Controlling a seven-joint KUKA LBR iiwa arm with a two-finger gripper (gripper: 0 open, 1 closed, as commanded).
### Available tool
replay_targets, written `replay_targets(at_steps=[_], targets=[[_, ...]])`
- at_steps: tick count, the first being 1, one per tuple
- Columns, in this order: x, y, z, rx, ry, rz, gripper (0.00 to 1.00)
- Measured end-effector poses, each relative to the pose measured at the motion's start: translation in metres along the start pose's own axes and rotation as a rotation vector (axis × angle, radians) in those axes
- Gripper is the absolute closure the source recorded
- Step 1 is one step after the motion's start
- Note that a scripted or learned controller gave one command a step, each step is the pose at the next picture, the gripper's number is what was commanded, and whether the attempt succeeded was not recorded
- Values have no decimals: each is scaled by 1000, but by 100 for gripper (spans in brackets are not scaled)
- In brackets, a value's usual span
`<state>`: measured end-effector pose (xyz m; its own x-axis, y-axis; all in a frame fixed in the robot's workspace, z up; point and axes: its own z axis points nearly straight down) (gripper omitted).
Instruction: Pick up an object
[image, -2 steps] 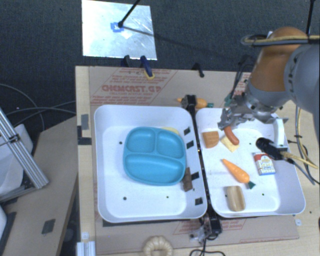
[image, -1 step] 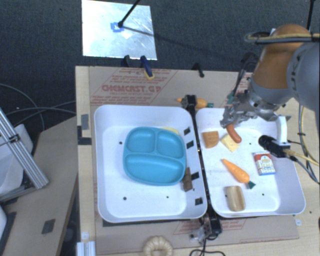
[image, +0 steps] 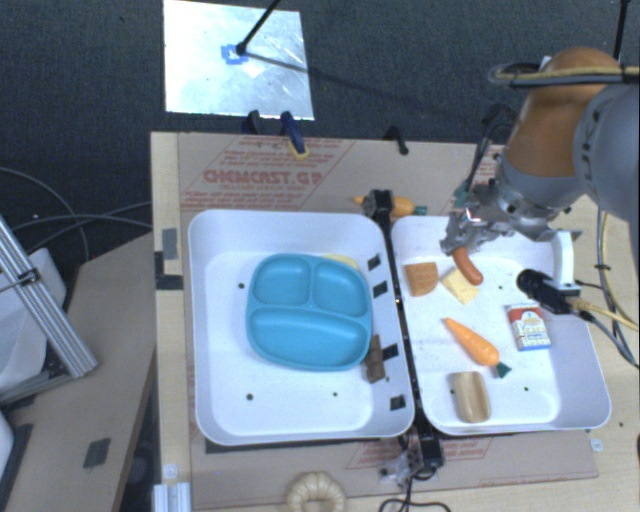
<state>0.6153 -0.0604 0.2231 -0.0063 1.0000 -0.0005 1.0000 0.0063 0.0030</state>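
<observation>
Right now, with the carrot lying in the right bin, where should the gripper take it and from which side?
Grip the carrot across its thick orange middle, coming straight down from above. It lies flat and diagonal, green tip toward the lower right, so the fingers should close across its width. It lies apart from the bread roll.

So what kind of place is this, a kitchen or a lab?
Most likely a robotics lab: a grey arm reaches over white bins holding toy food like a carrot, with loose cables around the bench.

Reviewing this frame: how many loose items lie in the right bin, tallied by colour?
Orange: 1, carrot
Red-brown: 1, sausage
Tan or brown: 2, bread slice, bread roll
Pale yellow: 1, cheese wedge
Red and white: 1, small carton
Total: 6
</observation>
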Motion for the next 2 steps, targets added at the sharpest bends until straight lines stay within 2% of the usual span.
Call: replay_targets(at_steps=[1, 2], targets=[[8, 9, -8, -1, 1, -1, 100], [15, -4, -9, 2, 0, -1, 100]])
